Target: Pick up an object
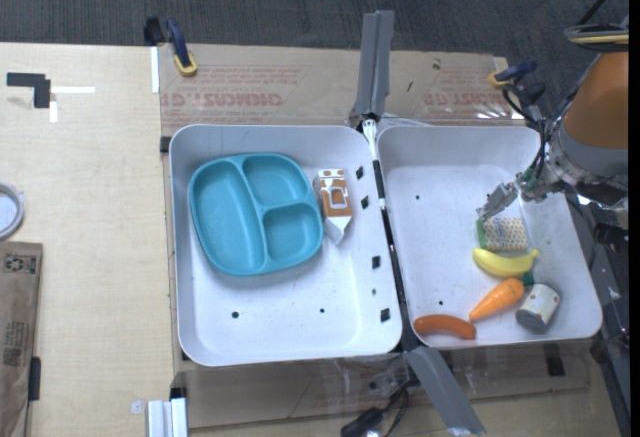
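My gripper (497, 204) hangs low over the right bin (440, 175), reaching in from the right edge. Its tip sits just above a pale speckled block (509, 234) and may be touching its top left corner. Right below the block lies a yellow banana (505, 261). An orange carrot (497, 299) lies further toward the front, with a grey and white can (538, 307) on its right. A red sausage (445, 326) lies at the bin's front wall.
The left bin (270, 325) holds a blue divided plate (257, 213) and a small orange and white carton (334, 197) near the divider. The arm's orange band (605, 105) rises at the right edge. Clamps grip the cardboard at the back.
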`<state>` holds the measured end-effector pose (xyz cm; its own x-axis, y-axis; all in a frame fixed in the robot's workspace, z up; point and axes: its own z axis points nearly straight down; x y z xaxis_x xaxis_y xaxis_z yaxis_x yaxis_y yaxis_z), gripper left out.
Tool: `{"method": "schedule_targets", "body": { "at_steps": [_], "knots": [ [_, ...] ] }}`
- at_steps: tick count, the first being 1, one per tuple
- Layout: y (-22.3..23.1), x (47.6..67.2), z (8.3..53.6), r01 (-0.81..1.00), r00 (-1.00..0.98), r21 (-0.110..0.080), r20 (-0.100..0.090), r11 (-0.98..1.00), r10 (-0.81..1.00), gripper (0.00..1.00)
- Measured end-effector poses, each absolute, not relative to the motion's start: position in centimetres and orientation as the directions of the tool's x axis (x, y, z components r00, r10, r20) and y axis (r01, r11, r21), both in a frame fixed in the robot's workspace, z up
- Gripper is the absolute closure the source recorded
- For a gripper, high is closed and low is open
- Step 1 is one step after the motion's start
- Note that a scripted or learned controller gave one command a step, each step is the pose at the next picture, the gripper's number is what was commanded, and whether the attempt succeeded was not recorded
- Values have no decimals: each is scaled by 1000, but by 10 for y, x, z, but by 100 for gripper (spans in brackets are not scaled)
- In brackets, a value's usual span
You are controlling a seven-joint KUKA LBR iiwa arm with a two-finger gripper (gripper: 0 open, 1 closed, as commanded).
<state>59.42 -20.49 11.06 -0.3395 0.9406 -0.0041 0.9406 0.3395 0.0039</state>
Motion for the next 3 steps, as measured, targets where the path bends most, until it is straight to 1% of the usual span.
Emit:
{"method": "schedule_targets", "body": {
  "at_steps": [1, 2, 3],
  "knots": [
    [-213, 508, 91, 936, -351, -1, 1, 351, 936, 0],
    [-213, 509, 101, 938, -348, 2, -1, 348, 938, 100],
    [-171, 535, 211, 930, -367, 1, -2, 367, 930, 100]
  ]
}}
